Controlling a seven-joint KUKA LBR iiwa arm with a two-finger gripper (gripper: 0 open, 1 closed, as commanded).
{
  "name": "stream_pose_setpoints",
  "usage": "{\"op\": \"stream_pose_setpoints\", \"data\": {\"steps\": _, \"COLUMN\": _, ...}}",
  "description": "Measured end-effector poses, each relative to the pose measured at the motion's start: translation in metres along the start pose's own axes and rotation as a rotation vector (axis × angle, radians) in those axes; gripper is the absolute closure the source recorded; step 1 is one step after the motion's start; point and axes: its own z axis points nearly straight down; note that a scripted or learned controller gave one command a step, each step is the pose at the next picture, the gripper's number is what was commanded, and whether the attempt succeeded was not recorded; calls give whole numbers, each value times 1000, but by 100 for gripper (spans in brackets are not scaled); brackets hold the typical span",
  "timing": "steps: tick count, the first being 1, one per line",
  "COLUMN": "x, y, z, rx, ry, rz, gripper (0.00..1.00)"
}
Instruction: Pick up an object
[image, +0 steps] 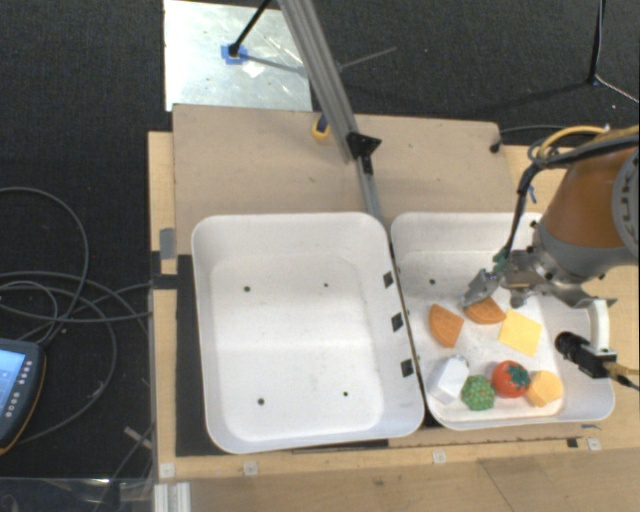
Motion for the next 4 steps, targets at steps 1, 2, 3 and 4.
{"op": "stream_pose_setpoints", "data": {"steps": 1, "x": -8, "y": 6, "z": 47, "rx": -4, "ry": -1, "rz": 0, "gripper": 0}}
{"op": "stream_pose_setpoints", "data": {"steps": 2, "x": -8, "y": 7, "z": 62, "rx": -5, "ry": -2, "rz": 0, "gripper": 0}}
{"op": "stream_pose_setpoints", "data": {"steps": 3, "x": -8, "y": 7, "z": 51, "rx": -7, "ry": -1, "rz": 0, "gripper": 100}}
{"op": "stream_pose_setpoints", "data": {"steps": 4, "x": -10, "y": 5, "z": -13, "rx": -10, "ry": -2, "rz": -2, "gripper": 100}}
